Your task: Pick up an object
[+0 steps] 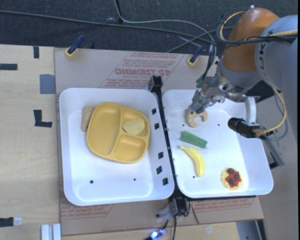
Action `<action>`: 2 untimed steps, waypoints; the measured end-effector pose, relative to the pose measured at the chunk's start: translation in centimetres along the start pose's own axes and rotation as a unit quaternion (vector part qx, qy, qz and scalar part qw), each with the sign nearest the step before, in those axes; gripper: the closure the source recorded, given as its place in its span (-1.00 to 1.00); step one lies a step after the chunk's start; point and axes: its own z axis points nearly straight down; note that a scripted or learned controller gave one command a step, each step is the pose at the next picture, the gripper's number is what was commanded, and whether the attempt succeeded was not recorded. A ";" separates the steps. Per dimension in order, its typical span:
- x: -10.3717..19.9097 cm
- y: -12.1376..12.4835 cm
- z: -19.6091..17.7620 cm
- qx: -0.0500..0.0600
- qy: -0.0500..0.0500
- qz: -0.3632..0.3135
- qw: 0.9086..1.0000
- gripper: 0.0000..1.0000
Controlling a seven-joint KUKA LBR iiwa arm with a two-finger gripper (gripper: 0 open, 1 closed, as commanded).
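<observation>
tool [197,108] over pretzel, grip state unclear | pretzel [196,117]: tan, curled, right bin [255,156]

Two blue-and-yellow clamps [75,44] [194,58] grip the far edge of a printed cardboard sheet [140,69] lying under the bins; black cables [155,26] trail across the dark floor beyond; a pale wooden bench top [20,134] carries black tape marks [40,119].

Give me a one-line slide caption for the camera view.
KUKA arm's claw lowered over a tan pretzel-like piece in the right bin, beside a green vegetable, banana and mini pizza.
</observation>
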 end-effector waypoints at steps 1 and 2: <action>6.0 -0.4 0.4 0.000 0.000 0.000 1.000 1.00; 11.8 -0.7 0.0 0.000 0.000 0.000 1.000 1.00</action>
